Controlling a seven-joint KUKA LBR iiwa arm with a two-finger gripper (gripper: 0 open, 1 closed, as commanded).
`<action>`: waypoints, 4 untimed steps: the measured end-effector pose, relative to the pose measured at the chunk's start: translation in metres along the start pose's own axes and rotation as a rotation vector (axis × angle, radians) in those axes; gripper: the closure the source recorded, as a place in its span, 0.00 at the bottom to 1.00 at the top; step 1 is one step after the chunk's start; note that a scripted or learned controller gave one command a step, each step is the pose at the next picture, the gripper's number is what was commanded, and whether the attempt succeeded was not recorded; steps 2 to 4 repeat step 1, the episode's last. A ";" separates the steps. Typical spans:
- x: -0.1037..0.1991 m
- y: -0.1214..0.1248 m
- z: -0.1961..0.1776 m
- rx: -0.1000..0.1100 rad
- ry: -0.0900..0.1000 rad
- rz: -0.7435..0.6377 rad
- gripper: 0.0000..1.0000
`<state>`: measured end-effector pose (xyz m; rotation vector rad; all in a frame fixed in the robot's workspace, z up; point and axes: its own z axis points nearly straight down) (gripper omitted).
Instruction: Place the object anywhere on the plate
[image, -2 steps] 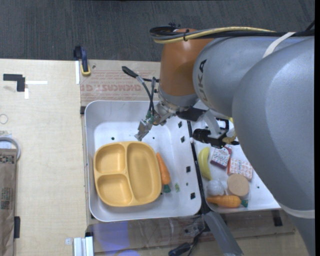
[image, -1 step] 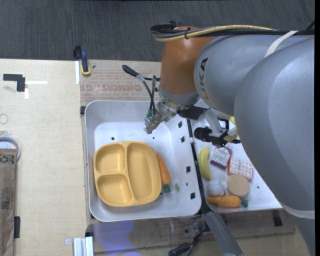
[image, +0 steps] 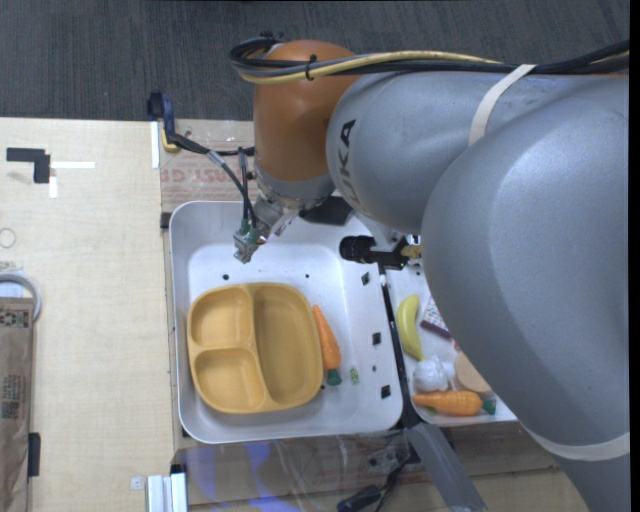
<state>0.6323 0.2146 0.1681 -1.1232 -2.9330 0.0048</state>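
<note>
A yellow plate (image: 255, 345) with three compartments lies in the left white bin (image: 200, 260), toward its front. An orange toy carrot (image: 328, 340) with a green tip lies on the bin floor, right against the plate's right rim. My gripper (image: 245, 243) hangs over the bin's back left part, just behind the plate's far rim and apart from the carrot. I see nothing held in it. The big grey arm hides the back right of the bin.
The right bin (image: 400, 400) holds a yellow banana (image: 407, 325), a white lumpy item (image: 432, 376) and a second carrot (image: 450, 403); the arm covers most of it. A pale wooden bench top (image: 80, 300) lies to the left.
</note>
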 end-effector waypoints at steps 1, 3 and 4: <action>0.000 0.000 0.000 0.000 0.000 -0.001 0.00; 0.000 0.000 0.000 0.000 0.000 -0.001 0.00; 0.000 0.000 0.000 0.000 0.000 -0.001 0.00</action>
